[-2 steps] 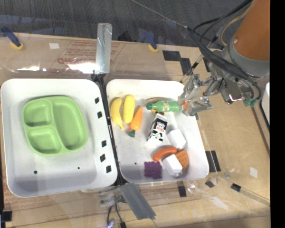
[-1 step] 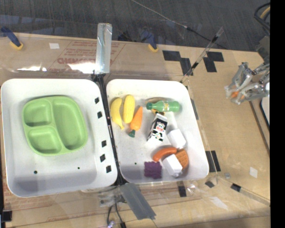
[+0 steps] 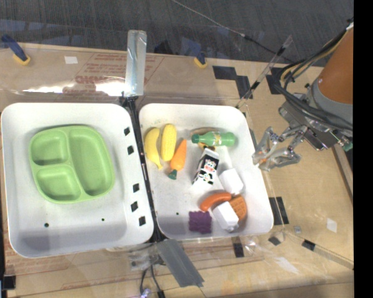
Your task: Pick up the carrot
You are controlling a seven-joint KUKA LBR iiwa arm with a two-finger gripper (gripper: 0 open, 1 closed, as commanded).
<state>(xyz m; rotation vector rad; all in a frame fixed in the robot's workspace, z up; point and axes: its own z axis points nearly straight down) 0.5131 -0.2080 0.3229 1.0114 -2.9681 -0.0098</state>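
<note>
So the carrot (image 3: 178,156) lies in the right bin (image 3: 252,219), touching the bananas (image 3: 160,143) — bring your gripper (image 3: 275,152), jaws spread and empty, left over it and close across its width.

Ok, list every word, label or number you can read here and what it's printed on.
None can be read.
Red print on the clear sheet behind the bins: too blurred.
Black-and-white carton in the right bin: markings, no legible words.
Green bottle: label too small to read.
</note>
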